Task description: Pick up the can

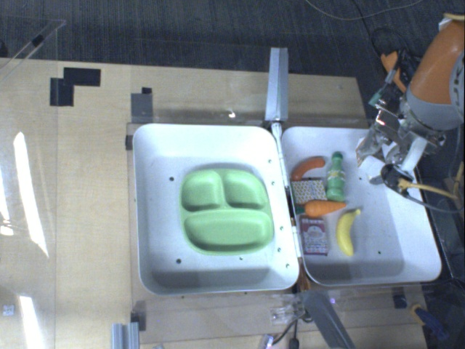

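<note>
Right-hand shallow white bin (407, 257) crowds the small red can (314, 236) beside a yellow banana (346, 231), so my tool (379, 155), spread or pressed together I cannot tell, could snag the neighbour.

One fixed overhead camera, slanted down, both bins (218, 140)

Two white bins (145, 195), one green tray (225, 209), one banana (346, 231), one carrot (323, 208), one green bottle (335, 177), one sausage (308, 167)

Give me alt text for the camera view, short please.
A grey arm's gripper hovers at the right bin's upper right edge, apart from a cluster holding a red can, banana, carrot and green bottle. The left bin holds a green divided tray.
</note>
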Robot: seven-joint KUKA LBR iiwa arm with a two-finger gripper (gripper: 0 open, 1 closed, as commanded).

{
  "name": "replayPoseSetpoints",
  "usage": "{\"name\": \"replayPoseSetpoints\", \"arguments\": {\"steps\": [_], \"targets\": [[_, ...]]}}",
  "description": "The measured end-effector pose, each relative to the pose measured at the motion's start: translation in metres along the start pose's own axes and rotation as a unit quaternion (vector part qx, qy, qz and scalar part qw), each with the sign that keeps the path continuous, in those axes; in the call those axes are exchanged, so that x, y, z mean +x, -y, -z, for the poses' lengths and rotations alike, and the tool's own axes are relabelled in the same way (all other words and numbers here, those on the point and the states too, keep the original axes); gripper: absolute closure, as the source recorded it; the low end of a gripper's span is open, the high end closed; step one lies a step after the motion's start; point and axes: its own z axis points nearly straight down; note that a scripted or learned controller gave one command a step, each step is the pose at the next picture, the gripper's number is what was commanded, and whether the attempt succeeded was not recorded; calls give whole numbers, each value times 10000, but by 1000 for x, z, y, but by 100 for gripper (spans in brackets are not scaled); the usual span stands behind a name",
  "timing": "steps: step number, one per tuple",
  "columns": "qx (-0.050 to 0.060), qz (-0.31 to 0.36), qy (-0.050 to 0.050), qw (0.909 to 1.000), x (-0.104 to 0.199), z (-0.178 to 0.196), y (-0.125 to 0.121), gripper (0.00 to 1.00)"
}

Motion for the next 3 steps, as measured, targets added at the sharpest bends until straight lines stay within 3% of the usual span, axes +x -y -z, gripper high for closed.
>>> {"name": "replayPoseSetpoints", "arguments": {"steps": [1,2,3], "targets": [[-4,1381,-1,9904,20,-19,-18,100],[9,1820,-3,9833,-55,-116,-11,100],[-3,576,0,9983,-52,7,-9,100]]}}
